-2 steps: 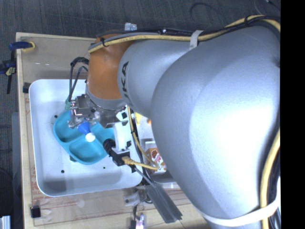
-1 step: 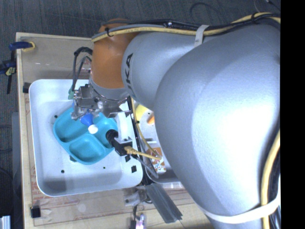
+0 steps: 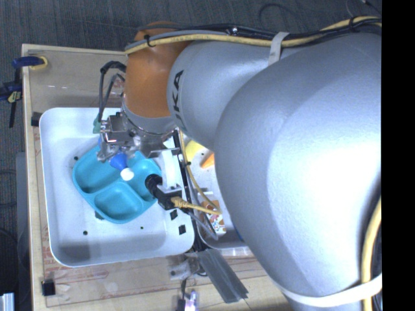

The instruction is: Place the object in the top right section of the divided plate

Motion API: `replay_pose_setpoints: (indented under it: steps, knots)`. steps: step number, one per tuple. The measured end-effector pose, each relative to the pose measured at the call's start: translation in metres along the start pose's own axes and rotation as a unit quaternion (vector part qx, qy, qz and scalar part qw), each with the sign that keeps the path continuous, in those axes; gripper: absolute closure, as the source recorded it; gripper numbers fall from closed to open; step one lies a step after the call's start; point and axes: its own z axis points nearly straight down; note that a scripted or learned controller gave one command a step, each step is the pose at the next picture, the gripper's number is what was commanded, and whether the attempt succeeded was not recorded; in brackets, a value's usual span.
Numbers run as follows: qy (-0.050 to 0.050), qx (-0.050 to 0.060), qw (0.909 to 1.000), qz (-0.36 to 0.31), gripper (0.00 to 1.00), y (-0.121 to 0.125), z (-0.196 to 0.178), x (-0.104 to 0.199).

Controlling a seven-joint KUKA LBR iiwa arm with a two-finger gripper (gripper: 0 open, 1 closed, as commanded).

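Observation:
A blue divided plate (image 3: 115,188) lies in the left white bin (image 3: 65,193). My gripper (image 3: 111,149) hangs over the plate's upper right part, right above its surface. Just below the gripper there is a small blue piece (image 3: 118,162), and beside it a small white round object (image 3: 126,173) rests near the plate's divider. Whether the gripper touches either one is hidden by the wrist. The grey arm with its orange band (image 3: 150,76) covers the right side of the plate.
The arm hides most of the right bin; a yellow object (image 3: 193,150) and an orange one (image 3: 207,161) show in it, with small items (image 3: 216,223) lower down. A black cable plug (image 3: 154,185) hangs over the plate's right edge.

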Motion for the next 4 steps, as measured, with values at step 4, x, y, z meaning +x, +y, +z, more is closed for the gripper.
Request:
replay_pose_setpoints:
  steps: [4]
  knots:
    - [0.000, -0.001, 0.9992, 0.039, 1.00, -0.021, 0.026, 0.008]
